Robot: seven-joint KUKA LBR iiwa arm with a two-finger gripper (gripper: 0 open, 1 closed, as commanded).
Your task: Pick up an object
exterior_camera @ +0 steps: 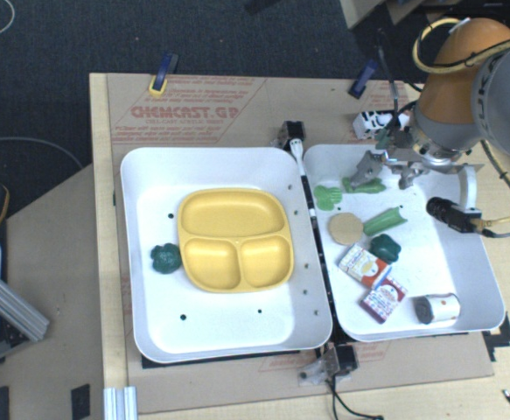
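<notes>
Here, two shallow white bins sit side by side on a brown bench; the left bin (141,234) bears a yellow divided plate (235,239) near its centre, with a small dark green lump (165,257) just beside the plate's left edge; the right bin (478,274) bears a scatter of small things: a light green piece (328,198) near its left wall, a tan disc (345,228) just below that, a green cylinder (383,221) lying tilted to the disc's right, a dark green lump (386,248), two red-and-white packets (364,265) (383,300) lying near each other, and a grey-and-white cylinder (436,308) near the front right corner; the arm (460,68), grey with an orange band, reaches in from the right above the far end of the right bin; the gripper (386,169) hangs over that bin's far part, close to a green object (364,182) at its left fingertip; whether the jaws are open, closed or gripping that object cannot be told.
</notes>
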